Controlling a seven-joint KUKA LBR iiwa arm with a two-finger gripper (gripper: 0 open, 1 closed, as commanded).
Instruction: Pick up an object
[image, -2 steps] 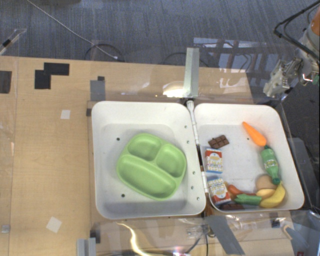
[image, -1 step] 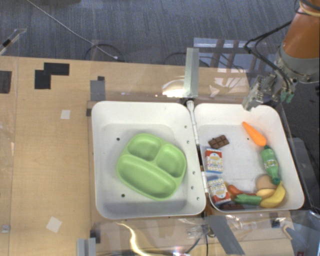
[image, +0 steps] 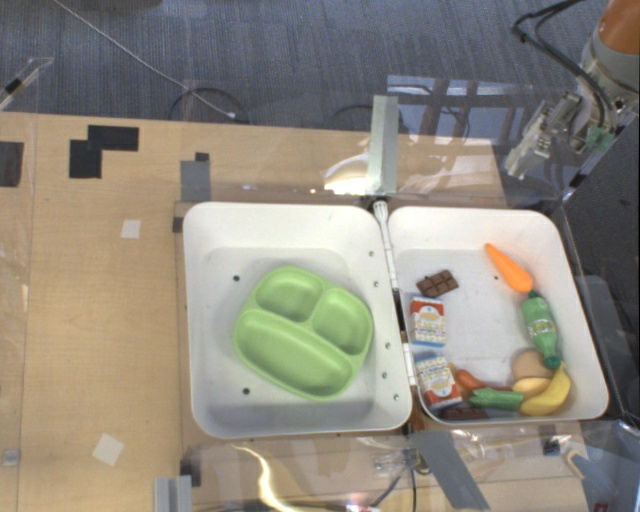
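Gripper (image: 535, 140) parked at 1 o'clock, finger state unclear, nothing picked; next it must descend toward carrot (image: 509, 267) in right bin (image: 470, 222).

Counter (image: 90, 330): pale wood, black square markings (image: 100, 148) near its far left corner, small grey patches. Floor (image: 280, 50): dark blue-grey carpet beyond far edge, thin cables (image: 130, 55) trailing. Light: bright glare at far edge centre.

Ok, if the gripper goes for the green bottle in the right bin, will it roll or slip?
Probably. The green bottle lies on its side and looks round-bodied, so a push may roll it. Its smooth plastic surface could slip between the fingers. It lies close to the bin wall and the banana, so there is little room around it.
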